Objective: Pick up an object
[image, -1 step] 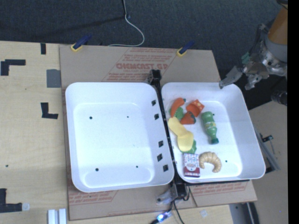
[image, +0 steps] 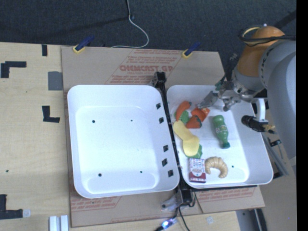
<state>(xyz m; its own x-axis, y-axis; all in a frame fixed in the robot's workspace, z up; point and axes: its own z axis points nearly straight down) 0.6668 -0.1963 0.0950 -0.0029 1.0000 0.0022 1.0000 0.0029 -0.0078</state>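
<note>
Over the right bin, far side: the two-finger gripper (image: 215, 98) hangs low above the upper part of that bin.
Jaws: grey metal fingers point down and to the left; I cannot tell from this slant whether they stand apart or together, and nothing shows between them.
Arm: grey KUKA arm (image: 281, 81) with an orange band (image: 254, 57) above the wrist, reaching in from the right.
Nearest object: orange-red toy vegetable piece with a green end (image: 196, 119), lying just below and left of the gripper, apart from it.
Beside it: slim orange carrot-like toy (image: 182, 109), tilted, close to the bin's left wall.
Green plastic bottle (image: 221, 131): lying on its side below the gripper, near the bin's middle, cap end toward the far side.
Yellow curved toy, banana-like (image: 186, 137): left of the bottle, beside the left wall, with a bit of green showing under its lower end.
Small red and white carton (image: 197, 170): near the front edge, lying flat.
Tan toy croissant (image: 217, 166): just right of the carton, touching or nearly touching it.
Right shallow white bin (image: 252, 165): holds all of these objects.
Left shallow white bin (image: 115, 138): side by side with the right one, joined along a black hinge strip.
Under the bins: brown cardboard sheet (image: 139, 69) with red print, held at its far corners by blue and yellow clamps (image: 83, 44).
Beyond the board: thin white cable (image: 136, 25) on dark cloth.
</note>
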